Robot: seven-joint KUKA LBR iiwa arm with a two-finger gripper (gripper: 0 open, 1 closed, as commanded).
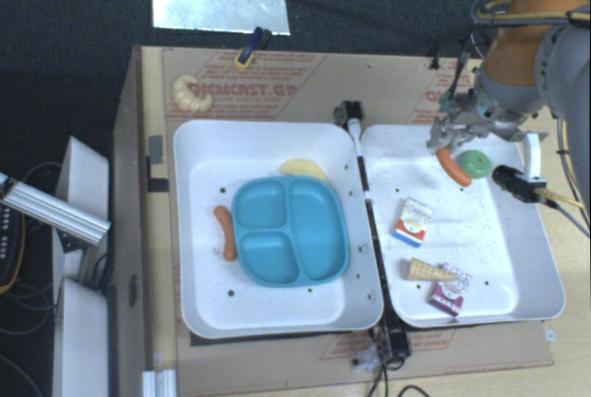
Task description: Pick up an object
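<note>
From my remote station: a blue tray [291, 231] fills the left bin [199, 155]; in the right bin [526, 266], my gripper [450, 141] hangs over an orange sausage [453, 167] beside a green disc [477, 163]. Its grip I cannot tell. Lifting looks next.

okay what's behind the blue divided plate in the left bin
A pale yellow object peeks out past the far edge of the blue divided plate. Its near part is covered by the plate, so its full shape can't be seen.
</note>
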